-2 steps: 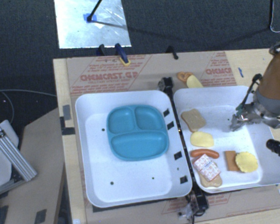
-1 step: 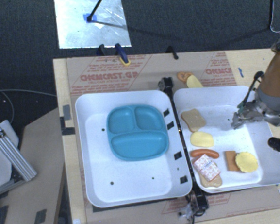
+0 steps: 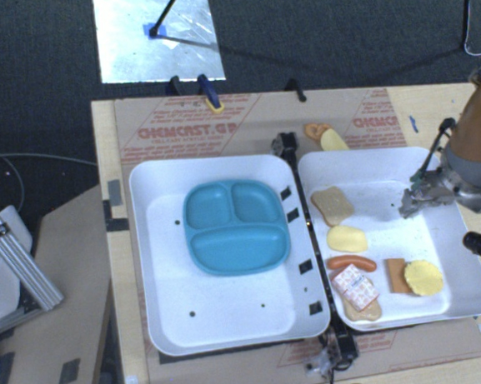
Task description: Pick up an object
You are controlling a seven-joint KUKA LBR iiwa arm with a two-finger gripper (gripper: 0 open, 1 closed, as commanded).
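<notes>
Robot arm and gripper, as seen from above

An orange band point(image 3: 480, 133) is seen around the grey arm point(image 3: 473, 177) above the wrist. A dark cable point(image 3: 435, 155) is run alongside it, and the gripper point(image 3: 410, 202) is built of dull grey metal parts.

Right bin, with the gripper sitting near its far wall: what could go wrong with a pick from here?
1. The gripper hangs over bare floor of the right bin, apart from every item; closing here would likely catch nothing.
2. The hot dog, wrapped snack and yellow piece crowd together, so a grasp may nudge neighbours.
3. The yellow round chip overlaps the brown block; both might lift.
</notes>
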